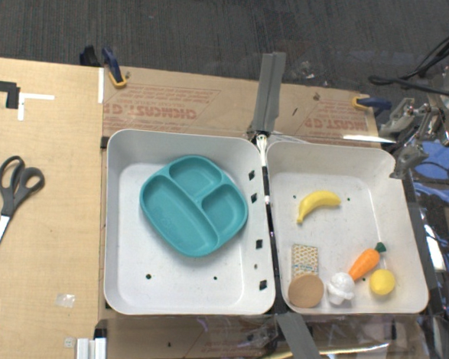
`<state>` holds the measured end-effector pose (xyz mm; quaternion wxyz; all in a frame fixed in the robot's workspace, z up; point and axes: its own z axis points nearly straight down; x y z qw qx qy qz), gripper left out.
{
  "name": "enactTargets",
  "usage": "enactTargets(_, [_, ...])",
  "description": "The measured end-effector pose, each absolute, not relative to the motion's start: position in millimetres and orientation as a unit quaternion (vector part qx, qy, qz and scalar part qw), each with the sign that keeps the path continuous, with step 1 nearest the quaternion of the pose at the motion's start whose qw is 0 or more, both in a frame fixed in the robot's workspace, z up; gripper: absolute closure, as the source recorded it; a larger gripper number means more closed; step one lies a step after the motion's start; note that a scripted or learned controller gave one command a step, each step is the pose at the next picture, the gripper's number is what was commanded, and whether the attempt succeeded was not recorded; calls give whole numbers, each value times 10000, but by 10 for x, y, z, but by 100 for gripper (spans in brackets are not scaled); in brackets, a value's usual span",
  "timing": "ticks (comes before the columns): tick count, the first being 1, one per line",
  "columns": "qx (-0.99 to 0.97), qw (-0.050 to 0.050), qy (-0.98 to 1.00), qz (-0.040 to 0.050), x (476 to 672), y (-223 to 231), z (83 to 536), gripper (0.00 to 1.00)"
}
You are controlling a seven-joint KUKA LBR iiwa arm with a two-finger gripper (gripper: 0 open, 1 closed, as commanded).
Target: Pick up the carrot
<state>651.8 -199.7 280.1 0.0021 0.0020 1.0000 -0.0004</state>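
Note:
The carrot [364,262] is small and orange with a green top, and lies tilted in the right bin [363,171] near its front right corner. Its green end points to the back right. A yellow lemon [382,282] sits just to its right and a white lumpy item [341,288] touches its lower tip. Nothing covers the carrot from above.
In the same bin are a banana [319,203], a patterned cracker [305,259] and a brown round disc [306,290]. The left bin [121,229] holds a teal divided plate [194,205]. Scissors [13,191] lie on the bench far left. Metal hardware and cables [423,131] crowd the back right.

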Motion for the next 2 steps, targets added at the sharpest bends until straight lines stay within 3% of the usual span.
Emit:
enactTargets(1, [-937,19,9956,-4,6338,-2218,1334,0])
enactTargets(2, [-1849,17,9828,-5,5897,-2212,930,0])
